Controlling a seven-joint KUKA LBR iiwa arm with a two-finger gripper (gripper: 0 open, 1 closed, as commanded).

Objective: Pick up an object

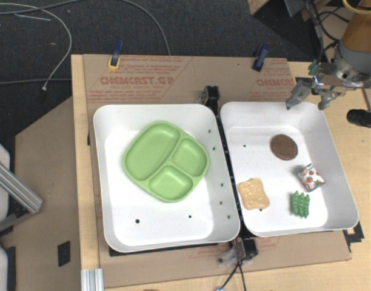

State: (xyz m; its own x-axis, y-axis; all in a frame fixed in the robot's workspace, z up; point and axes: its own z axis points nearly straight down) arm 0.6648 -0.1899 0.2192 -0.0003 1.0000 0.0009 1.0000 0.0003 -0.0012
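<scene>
The arm [355,41] is reaching in from the right, and its gripper [310,100] is hanging over the far right corner of the right bin [258,123]. Its two fingers are standing apart with nothing between them, one finger [296,94] pointing down toward the bin's far rim.

Four small things are lying in the right bin, well apart from the gripper. A brown disc [284,147] is sitting nearest the gripper, toward the middle of the bin. A small red-and-white pack [310,177] is lying tilted near the right wall. A green, knobbly piece [300,204] is resting just below the pack. A tan cracker (or a slice of toast, hard to tell) [253,194] is lying by the left wall.

The left bin [113,223] is holding a green plate [166,160] with three compartments, turned at an angle.

Both bins are sitting side by side on a cardboard sheet [173,74] covering the worktop, with two blue clamps [116,54] gripping its far edge. Thin cables [58,17] are trailing across the dark floor beyond.
</scene>
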